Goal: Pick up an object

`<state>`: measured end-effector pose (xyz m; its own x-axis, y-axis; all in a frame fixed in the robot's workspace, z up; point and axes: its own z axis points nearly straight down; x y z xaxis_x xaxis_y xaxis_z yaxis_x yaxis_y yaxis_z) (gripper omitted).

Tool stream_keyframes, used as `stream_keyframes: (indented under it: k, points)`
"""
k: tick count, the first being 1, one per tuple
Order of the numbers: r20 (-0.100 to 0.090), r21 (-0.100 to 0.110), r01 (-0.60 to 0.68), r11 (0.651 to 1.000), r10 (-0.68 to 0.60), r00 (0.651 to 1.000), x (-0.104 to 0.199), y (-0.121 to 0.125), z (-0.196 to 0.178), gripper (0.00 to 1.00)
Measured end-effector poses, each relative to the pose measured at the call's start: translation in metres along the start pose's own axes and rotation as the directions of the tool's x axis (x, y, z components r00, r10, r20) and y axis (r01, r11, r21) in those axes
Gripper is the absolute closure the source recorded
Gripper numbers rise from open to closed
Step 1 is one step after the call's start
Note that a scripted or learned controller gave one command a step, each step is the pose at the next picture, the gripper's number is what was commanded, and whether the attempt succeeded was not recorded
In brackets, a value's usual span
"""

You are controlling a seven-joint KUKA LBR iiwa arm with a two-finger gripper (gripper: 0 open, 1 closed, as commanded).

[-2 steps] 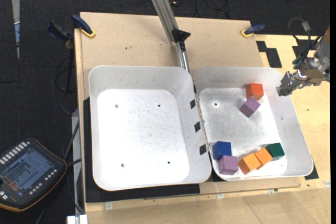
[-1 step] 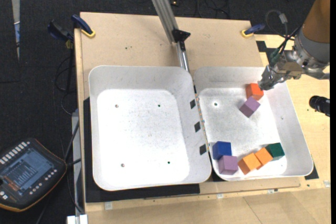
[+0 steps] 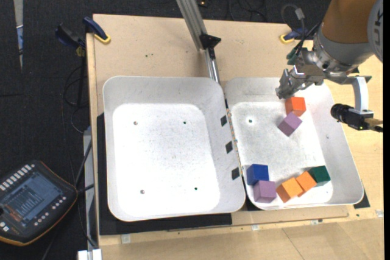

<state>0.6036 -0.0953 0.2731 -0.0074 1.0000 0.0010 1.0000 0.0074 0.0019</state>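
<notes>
Bench: wooden board (image 3: 158, 45) carrying two white bins.
Right bin's (image 3: 341, 149) near end: blue, purple, two orange and a green block clustered.
Mid bin: purple block (image 3: 290, 123).
Far end: orange block (image 3: 297, 105) just under gripper (image 3: 290, 92).
Claw: opening cannot be told.
Progress: apparently nothing lifted yet.

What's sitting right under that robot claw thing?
Just below the gripper in the right bin lie an orange block and a purple block. The gripper hides its own fingertips.
</notes>
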Motion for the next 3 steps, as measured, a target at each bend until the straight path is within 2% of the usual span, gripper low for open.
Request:
stream_keyframes:
  k: [3]
  points:
    - [0.000, 0.002, 0.000, 1.000, 0.000, 1.000, 0.169, 0.026, 0.043, 1.00]
